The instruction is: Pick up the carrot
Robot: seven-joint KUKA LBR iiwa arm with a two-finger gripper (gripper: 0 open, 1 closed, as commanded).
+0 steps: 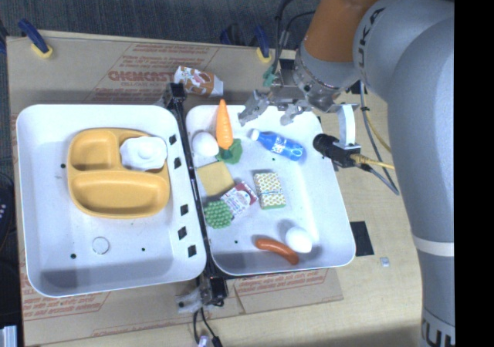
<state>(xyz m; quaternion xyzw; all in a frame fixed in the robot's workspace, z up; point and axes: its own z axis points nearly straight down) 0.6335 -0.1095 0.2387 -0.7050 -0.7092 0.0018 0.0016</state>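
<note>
The carrot is seen near the right bin's top left corner, beside a white egg. It looks light, hard and smooth. Its orange middle should be pinched. The gripper is spread open, nothing held.

1. Two bins sit side by side: the left bin and the right bin.
2. A divided tray lies in the left bin, with a small item in its upper right compartment.
3. In the right bin, the carrot lies at the far left, an egg just left of it.
4. A bottle lies right of the carrot.
5. The gripper hangs above the bin's far edge, between carrot and bottle.
6. A sausage and another egg lie at the near edge.
</note>
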